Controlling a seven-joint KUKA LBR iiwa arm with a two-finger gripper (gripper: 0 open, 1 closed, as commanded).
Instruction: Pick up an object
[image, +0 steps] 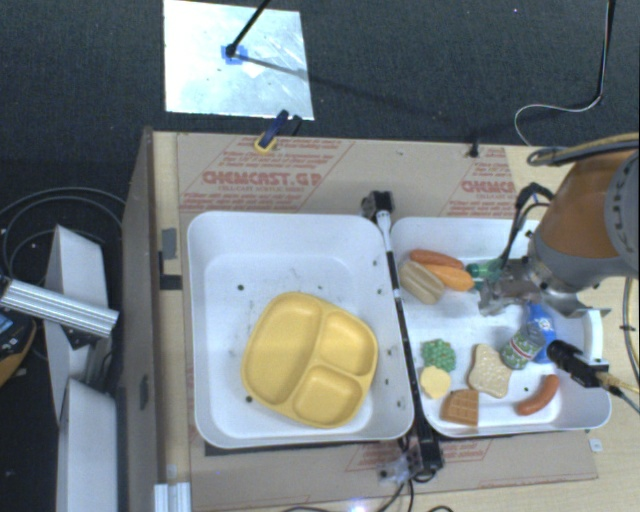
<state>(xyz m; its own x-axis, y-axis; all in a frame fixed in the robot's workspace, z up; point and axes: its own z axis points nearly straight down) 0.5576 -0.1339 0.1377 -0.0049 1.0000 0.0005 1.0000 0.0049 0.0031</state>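
Counter: brown board carries two white bins side by side, dark floor all around it (300, 175).
Nearest row, right bin (600, 405): a waffle (461, 407) sits against the front wall, a yellow disc (435, 382) just behind it, a sausage (537, 394) off to the right.
Next row: a toast slice (490, 371) lies between waffle and sausage, and a green piece (437, 353) rests just behind the disc.
Left bin (215, 300): it bears one yellow tray (310, 357) with three wells, tilted a little.
Bottle: a small bottle (528, 336) with a blue cap lies slanted just behind the toast, right below my wrist.
My end effector (497, 295): it sits low in the right bin, beside the bottle and near the hot dog; I cannot tell how it is set.
Far row: a hot dog (438, 274) lies near the back wall, and something green (482, 268) peeps out just beside its right end.
Progress: as I judge it, nothing is lifted yet; every item seems to rest on a bin floor, so the grasp and the raise are both left.
Likely target: bottle or hot dog, but I cannot say which.
Hard to make out: my arm (590, 225) covers the right bin's far corner, and the green thing is half hidden and unidentifiable.
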